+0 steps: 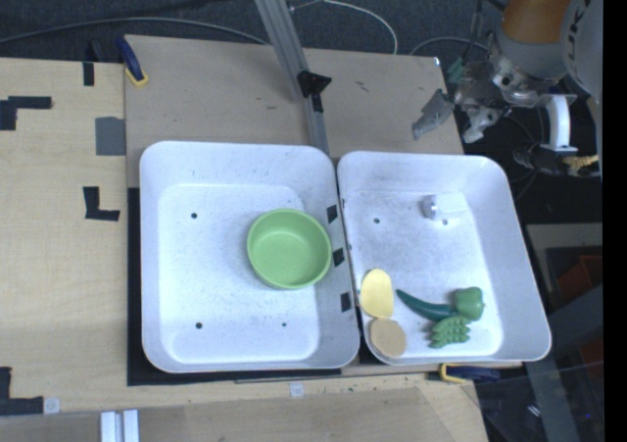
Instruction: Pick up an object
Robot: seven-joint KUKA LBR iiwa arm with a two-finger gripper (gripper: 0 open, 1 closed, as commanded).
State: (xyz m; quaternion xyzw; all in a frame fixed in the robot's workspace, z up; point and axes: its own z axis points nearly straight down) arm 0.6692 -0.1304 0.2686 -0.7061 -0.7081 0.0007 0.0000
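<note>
the arm [549, 9] is reaching in from the right and its gripper [453, 117] is hanging above the bench, just behind the far rim of the right bin [509, 224]. the two fingers are standing apart, so the hand is open, and nothing is sitting between them. one finger [431, 119] is pointing down to the left; the other is harder to read against the dark cables, so how wide the opening is stays a little uncertain.

the things to pick are lying in the bins. in the left bin [176, 234] a green bowl [289, 249] is sitting upright near the middle. in the right bin, at its near side, a yellow piece [377, 293] and a tan piece [388, 337] are lying close to the wall between the bins, and beside them a dark green pepper [426, 306], a round green piece [468, 302] and a small leafy green piece [450, 332] are crowding together. a small grey thing [428, 206] is lying alone near the far side of the right bin.

the step in hand is looking like the approach: nothing is grasped yet. the next move is probably calling for the arm to travel over one bin, choose one thing, line the open fingers on both sides of it and come down. the grey thing is nearest to the gripper and well apart from the others, so it is likely the easier target; the green cluster is risking a grip on two things at once.
</note>
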